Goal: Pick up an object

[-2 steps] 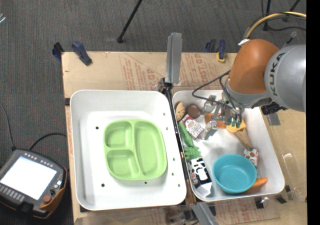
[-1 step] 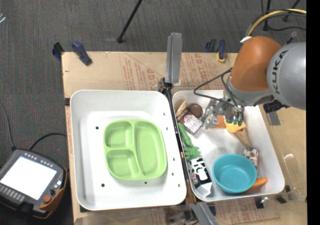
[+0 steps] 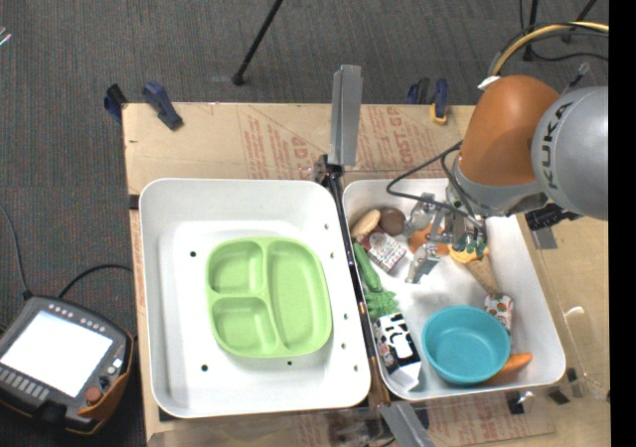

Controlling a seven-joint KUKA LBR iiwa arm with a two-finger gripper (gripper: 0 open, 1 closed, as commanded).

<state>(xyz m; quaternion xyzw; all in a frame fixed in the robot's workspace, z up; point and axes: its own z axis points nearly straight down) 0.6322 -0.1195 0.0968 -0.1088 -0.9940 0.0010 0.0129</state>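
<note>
Objects for picking all lie in the right bin, and none of them is lifted yet, as far as the view shows. The fingers hang low over the upper middle of that bin, and they look parted, with bare white floor visible between the tips and nothing gripped in the gap. Just beside them, toward the bin's left wall, lies a small patterned packet; whether a fingertip touches it is too fine to tell. Just above that, near the bin's upper left corner, sit a tan roll and a dark brown ball. On the other side of the fingers, toward the right wall, rests a cone-shaped toy, with a small orange piece close under the wrist. Green pods run along the left wall, a black-and-white box lies at the lower left corner, and a blue bowl fills the lower edge, with a small printed cup and a carrot next to it. The left bin carries a green divided plate.

By my reading, the approach and descent are done; closing on something and raising it clear of the bin is all still to come.
</note>
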